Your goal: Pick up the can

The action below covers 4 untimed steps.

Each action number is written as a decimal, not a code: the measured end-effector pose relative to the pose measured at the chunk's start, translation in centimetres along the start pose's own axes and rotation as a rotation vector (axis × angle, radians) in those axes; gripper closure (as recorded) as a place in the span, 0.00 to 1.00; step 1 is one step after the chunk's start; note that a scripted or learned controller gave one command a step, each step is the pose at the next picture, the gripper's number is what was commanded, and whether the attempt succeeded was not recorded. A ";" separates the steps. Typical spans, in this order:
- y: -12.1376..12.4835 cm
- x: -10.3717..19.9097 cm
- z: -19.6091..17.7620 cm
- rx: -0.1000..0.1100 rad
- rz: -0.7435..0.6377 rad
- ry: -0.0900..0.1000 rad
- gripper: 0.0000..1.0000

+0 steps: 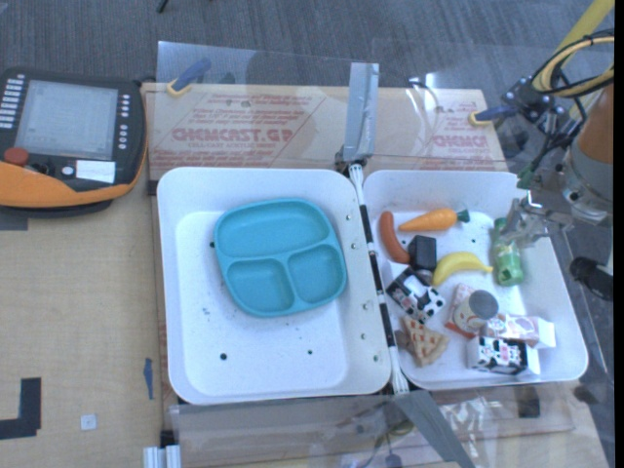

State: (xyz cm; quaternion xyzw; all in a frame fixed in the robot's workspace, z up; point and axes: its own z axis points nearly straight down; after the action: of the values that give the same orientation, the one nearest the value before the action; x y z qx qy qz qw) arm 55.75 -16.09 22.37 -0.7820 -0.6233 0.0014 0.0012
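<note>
1. The can (478, 309) lay on its side in the right bin (575, 344), below the banana (458, 264) and just beside the milk carton (507, 344).
2. The claw (514, 230) hung to the right of the banana, near a green thing (506, 261); whether it was spread or pressed together could not be told.
3. A good pick would probably mean shifting the claw down past the banana, centring over the can.
4. Its neighbours sat close, so a narrow, straight descent looked wise.

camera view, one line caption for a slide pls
Gripper hovers at the right bin above a green object; the can lies nearby.
</note>
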 end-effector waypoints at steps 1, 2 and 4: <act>0.0 0.0 -0.8 0.003 -0.002 -0.001 1.00; 0.0 0.0 -1.6 0.006 -0.002 -0.002 1.00; -7.0 2.3 -2.2 0.004 0.070 0.000 1.00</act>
State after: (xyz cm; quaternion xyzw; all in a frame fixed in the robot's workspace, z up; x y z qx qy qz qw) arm 49.40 -12.32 24.64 -0.8033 -0.5955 0.0025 0.0027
